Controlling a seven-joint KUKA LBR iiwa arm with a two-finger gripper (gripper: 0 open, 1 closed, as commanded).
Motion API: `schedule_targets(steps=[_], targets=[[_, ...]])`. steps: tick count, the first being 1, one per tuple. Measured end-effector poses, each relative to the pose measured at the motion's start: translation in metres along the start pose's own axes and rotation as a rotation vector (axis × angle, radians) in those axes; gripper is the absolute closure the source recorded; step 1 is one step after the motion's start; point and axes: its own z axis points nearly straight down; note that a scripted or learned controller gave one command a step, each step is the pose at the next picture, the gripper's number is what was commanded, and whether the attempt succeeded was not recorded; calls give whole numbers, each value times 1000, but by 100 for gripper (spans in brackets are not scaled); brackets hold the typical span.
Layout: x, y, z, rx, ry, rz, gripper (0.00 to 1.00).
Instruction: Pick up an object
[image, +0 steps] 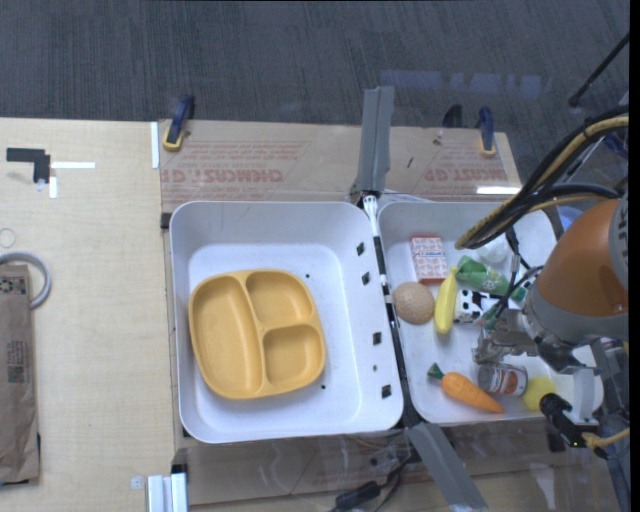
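Camera view: the left bin (190, 300) holds a yellow divided plate (257, 332). The right bin (420, 405) holds a red-and-white box (429, 257), a tan ball (413, 302), a banana (446, 298), a carrot (469, 391), a small can (502, 381) and a yellow item (540, 389). The gripper (497, 345) hangs over the right bin just above the can; whether it is apart or together cannot be told.

The grey arm with the orange band (590, 270) runs off the right edge and covers much of the right white bin (425, 400). Its claw (497, 350) is buried among cables, fingers unreadable. A small can (503, 381) and a yellow object (538, 390) are half hidden beneath it.
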Motion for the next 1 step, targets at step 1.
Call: schedule_targets(steps=[1], targets=[[75,-7,-91,0,0,23,100]])
